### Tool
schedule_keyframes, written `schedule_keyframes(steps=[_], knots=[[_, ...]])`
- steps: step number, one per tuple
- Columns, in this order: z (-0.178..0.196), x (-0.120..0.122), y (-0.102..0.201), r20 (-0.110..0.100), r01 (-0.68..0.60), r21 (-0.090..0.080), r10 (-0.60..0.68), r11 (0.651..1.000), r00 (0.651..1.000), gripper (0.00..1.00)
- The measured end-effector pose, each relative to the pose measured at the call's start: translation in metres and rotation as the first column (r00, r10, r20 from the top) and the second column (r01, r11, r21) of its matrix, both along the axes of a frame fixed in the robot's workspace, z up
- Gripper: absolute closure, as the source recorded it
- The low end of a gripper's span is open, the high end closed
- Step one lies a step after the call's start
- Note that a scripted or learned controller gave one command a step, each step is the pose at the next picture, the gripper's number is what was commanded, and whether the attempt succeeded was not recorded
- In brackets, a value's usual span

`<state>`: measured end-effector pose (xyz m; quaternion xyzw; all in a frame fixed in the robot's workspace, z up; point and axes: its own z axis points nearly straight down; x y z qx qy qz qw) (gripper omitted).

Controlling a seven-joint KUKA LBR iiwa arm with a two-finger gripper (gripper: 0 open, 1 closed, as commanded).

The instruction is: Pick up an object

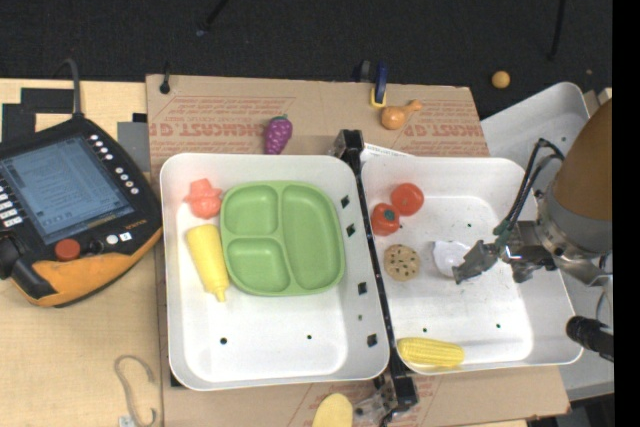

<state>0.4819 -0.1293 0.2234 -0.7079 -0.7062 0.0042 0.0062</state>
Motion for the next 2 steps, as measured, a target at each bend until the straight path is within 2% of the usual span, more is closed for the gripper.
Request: schedule_keyframes(steps=[1,2], knots=[[0.006,0.002,0.000,0.011,-0.002,-0.002,0.002,1.000,1.000,0.00],[-0.039,-0.002,-0.002,0.007,-0.003,0.000,0.003,1.000,1.000,0.00]])
